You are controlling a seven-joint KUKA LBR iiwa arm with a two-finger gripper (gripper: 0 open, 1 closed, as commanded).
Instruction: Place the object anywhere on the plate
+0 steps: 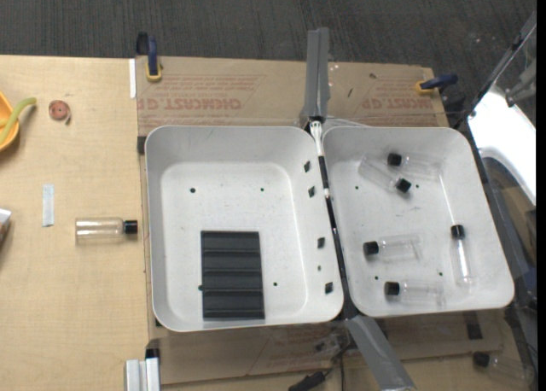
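Blending into the right bin (483,177), five clear vials (399,249) are hard to trace apart from their black caps. A black ribbed plate (231,276) lies in the left bin (171,159), near its front wall. Both bins sit on cardboard (213,95) beside a wooden bench (68,304). The gripper's state cannot be told.

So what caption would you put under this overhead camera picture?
Five clear vials lie in the right bin; a black ridged plate sits in the left bin.
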